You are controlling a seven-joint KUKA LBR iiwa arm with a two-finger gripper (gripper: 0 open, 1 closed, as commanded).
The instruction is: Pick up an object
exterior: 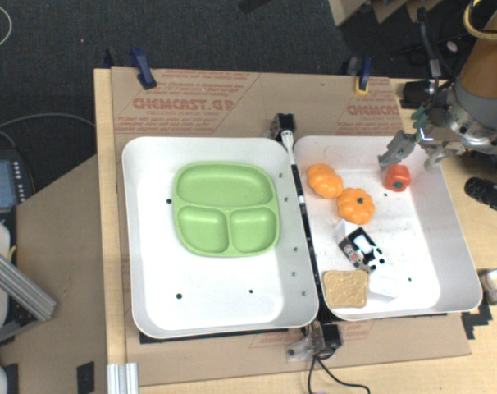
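Red tomato-like toy (397, 177), small and round with a green top, sits near the far right corner of the right shallow white bin (445, 245), and the hand (414, 148) hangs just above and beside it. One grey finger (395, 150) slants down toward the toy's left side, but whether the hand is spread or closed I cannot tell, and nothing shows clearly between its fingers. So, as I judge it, the pick is not yet done: the toy looks to be lying on the bin floor.

In the same bin lie an orange rounded piece (324, 180), a small orange pumpkin (356, 206), a black-and-white block (361, 249) and a tan bread slice (345, 288) near the front edge. The red toy is well apart from them, so there is open floor to its left and front; the bin's far and right rims are close. The left white bin (150, 245) carries a green divided plastic tray (226, 208).
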